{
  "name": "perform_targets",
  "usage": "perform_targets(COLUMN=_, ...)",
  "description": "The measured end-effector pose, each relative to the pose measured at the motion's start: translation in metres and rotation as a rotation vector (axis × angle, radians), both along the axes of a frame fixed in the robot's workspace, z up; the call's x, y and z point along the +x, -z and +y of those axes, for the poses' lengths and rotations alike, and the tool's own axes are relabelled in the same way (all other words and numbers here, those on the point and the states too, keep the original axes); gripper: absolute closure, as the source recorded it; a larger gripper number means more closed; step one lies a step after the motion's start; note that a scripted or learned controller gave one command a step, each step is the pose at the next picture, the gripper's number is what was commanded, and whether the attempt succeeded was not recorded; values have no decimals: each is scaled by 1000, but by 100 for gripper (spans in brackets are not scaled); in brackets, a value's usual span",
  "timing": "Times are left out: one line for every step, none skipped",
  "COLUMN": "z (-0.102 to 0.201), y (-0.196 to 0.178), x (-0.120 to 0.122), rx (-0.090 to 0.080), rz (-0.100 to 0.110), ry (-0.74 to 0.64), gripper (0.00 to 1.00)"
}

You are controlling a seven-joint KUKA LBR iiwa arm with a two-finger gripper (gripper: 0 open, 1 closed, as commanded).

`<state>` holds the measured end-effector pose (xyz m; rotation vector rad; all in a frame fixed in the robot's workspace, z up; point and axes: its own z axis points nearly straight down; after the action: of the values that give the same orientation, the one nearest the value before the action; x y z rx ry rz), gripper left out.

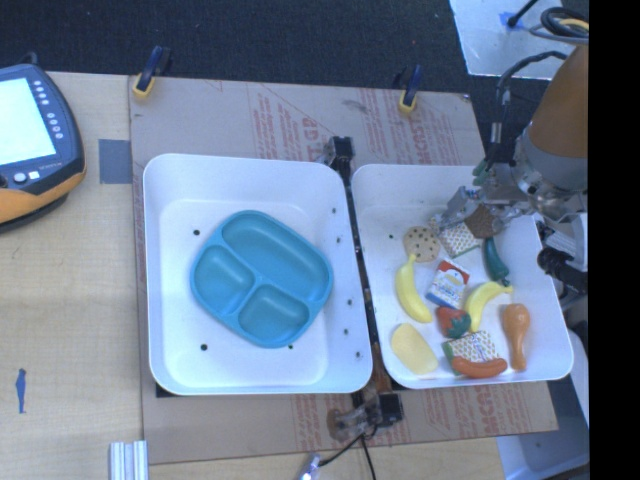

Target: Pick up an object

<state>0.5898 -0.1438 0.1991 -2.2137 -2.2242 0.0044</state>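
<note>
Right bin [372, 268], contents: toy food, heaped toward the middle and near corner. Cookie [422, 241] at the upper left of the heap, checkered cracker [459, 238] just beside it. Banana [411, 290] lying along the left side, small carton [447, 284] touching its right. Second banana [486, 302] to the right of the carton, green pepper [497, 261] above it. Carrot [516, 333] at the right edge of the heap. Pale yellow piece [413, 349] at the near left, strawberry [453, 321] above it, patterned block [473, 347] and sausage [478, 368] along the near wall.

Gripper [478, 206]: poised over the far part of the right bin, just above the cracker; finger state cannot be told; nothing seen held.

Arm [560, 108]: enters from the right, orange band showing.

Left bin [160, 268]: one blue divided plate [262, 278], lying flat at centre.

Bench: tablet device [30, 138] at far left, well apart from both bins; two clamps [148, 73] on the far board edge
</note>
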Motion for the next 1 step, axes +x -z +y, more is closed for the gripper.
perform_targets(z=20, y=88, x=-12, rx=-1, rz=2, ry=-1, gripper=0)
